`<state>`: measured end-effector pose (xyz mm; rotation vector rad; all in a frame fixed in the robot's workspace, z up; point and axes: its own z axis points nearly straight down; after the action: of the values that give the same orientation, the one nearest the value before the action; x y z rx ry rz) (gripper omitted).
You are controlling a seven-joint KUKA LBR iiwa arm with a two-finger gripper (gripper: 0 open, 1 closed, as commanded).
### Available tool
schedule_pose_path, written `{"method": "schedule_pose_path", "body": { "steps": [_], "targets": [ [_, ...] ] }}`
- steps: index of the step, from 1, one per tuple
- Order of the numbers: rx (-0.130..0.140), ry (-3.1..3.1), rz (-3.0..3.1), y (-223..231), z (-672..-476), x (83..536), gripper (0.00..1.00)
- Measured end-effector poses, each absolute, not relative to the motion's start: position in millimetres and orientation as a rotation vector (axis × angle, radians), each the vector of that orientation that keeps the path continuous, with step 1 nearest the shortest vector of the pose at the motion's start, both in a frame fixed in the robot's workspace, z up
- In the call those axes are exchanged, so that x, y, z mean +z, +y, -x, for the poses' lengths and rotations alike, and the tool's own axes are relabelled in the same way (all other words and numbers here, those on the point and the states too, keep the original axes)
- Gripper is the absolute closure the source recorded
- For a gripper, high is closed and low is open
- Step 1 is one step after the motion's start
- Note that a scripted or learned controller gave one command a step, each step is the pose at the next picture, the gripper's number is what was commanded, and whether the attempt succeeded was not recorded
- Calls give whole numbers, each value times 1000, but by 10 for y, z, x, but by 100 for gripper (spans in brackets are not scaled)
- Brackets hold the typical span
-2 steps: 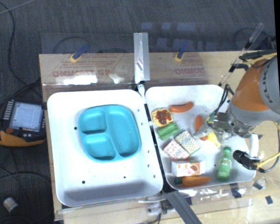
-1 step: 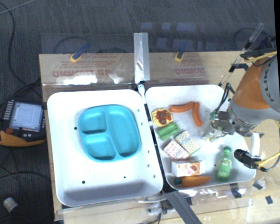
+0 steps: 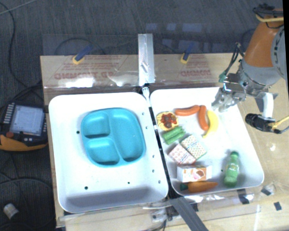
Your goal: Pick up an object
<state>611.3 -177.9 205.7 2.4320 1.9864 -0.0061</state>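
Note:
My gripper [image 3: 222, 102] hangs over the far right corner of the right bin [image 3: 244, 135], with nothing seen between its fingers. To its left lie a hot dog sausage [image 3: 187, 110], a second sausage [image 3: 203, 116] and a yellow banana [image 3: 212, 124]. A small pizza piece [image 3: 167, 119] and a green vegetable [image 3: 173, 133] sit nearer the bin's left wall. Two patterned boxes [image 3: 187, 149] rest mid-bin. Along the front are a juice carton [image 3: 193, 174], a carrot [image 3: 201, 186] and a green bottle [image 3: 231, 169].
The left bin [image 3: 70, 182] holds a blue divided plate [image 3: 112, 136]. A metal post [image 3: 146, 58] stands behind the divider between the bins. A handheld pendant [image 3: 20, 126] lies on the floor at the left.

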Motion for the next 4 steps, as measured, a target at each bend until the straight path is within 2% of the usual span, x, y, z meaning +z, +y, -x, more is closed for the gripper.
{"method": "schedule_pose_path", "body": {
  "steps": [1,2,3,4],
  "targets": [
    [-7,1761,-2601,-2001,-6030,2276,100],
    [-8,1759,-2601,-2007,-6028,2276,0],
    [-2,1802,-2576,-1936,-5914,953,0],
    [-5,1808,-2577,-1917,-5910,1030,100]
  ]
}}
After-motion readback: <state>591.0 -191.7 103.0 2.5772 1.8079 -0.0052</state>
